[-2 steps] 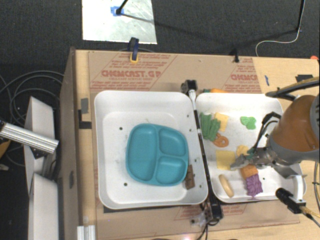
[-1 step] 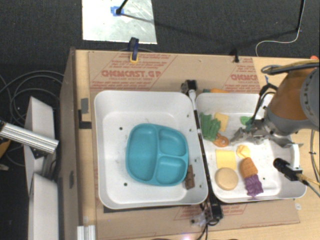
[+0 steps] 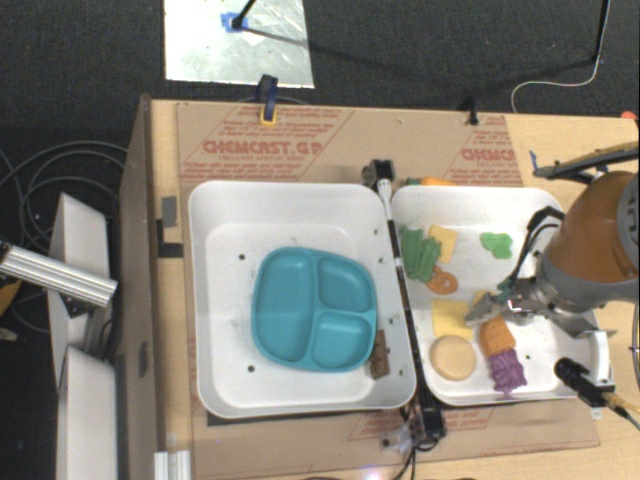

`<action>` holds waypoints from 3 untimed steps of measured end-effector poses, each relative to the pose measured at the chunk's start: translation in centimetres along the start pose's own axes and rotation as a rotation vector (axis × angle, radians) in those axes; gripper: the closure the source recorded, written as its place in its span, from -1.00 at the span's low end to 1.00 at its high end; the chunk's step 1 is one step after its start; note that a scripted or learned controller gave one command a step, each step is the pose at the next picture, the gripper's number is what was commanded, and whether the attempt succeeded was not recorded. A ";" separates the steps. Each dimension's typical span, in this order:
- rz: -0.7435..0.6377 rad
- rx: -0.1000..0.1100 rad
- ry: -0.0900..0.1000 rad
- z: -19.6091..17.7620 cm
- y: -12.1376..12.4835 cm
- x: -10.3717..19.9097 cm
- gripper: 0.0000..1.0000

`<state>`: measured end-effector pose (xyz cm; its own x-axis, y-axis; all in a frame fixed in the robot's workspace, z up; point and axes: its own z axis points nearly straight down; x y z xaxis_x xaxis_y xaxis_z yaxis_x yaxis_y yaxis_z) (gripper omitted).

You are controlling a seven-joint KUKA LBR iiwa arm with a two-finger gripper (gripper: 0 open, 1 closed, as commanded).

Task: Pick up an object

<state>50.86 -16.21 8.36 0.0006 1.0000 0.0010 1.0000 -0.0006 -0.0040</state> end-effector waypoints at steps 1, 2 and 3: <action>0.000 -0.010 -0.004 -7.1 -1.6 -1.1 -1.00; -0.004 -0.004 -0.001 0.2 -2.2 1.4 -1.00; -0.002 -0.008 -0.002 -1.1 -2.0 1.3 1.00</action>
<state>48.84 -14.95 9.51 -0.0015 1.0000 -0.0009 1.0000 0.0015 0.0036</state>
